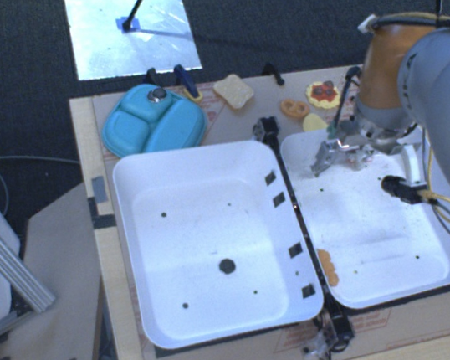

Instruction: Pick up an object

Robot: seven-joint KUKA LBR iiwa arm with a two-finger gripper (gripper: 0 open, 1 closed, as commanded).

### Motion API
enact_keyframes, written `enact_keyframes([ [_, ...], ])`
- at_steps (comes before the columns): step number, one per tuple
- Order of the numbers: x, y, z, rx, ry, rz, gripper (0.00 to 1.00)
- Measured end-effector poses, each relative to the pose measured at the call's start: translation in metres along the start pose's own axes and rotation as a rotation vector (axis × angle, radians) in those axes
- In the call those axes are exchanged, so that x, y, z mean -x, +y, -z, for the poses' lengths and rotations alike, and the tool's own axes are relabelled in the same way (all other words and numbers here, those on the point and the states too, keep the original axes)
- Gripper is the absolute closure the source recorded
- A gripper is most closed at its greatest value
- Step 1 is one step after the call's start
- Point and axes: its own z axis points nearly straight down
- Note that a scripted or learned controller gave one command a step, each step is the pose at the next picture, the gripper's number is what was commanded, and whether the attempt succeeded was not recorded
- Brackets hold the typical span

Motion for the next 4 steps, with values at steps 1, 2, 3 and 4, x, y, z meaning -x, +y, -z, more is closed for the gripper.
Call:
enact_keyframes([
  [1, -0.003, 0.001, 0.035, 0.016, 0.0, 0.0, 0.0],
  [2, -0.139, 0.001, 0.115, 0.021, 0.004, 0.011, 0.0],
  [3, -0.13, 0.001, 0.121, 0.018, 0.001, 0.002, 1.0],
  [4, -0.131, -0.053, 0.098, 0.007, 0.001, -0.005, 1.0],
])
